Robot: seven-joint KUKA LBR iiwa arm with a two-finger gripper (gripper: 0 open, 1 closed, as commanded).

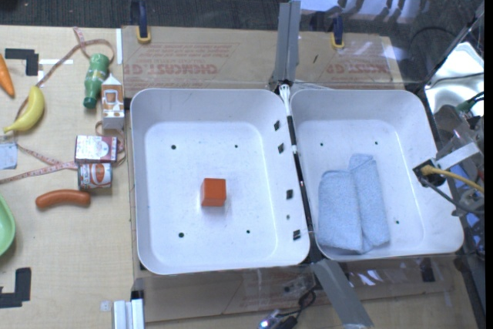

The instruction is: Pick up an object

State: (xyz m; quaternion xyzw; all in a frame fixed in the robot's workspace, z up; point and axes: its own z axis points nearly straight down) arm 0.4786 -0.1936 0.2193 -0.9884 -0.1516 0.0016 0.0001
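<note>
Risk lies in target choice; cube [214, 192] sits alone mid left bin [154, 243], while cloth [354, 202] right of it may slump; gripper state: cannot tell.

Orange cube [214, 192] on the white floor of the left bin [154, 243], dotted with small dark spots. Pale blue-grey folded cloth [353, 202] toward the front edge of the white right bin [412, 119]. Along the tan bench's [54, 258] left edge: yellow banana [26, 111], green bottle [95, 77], red-orange sausage [62, 199].
</note>
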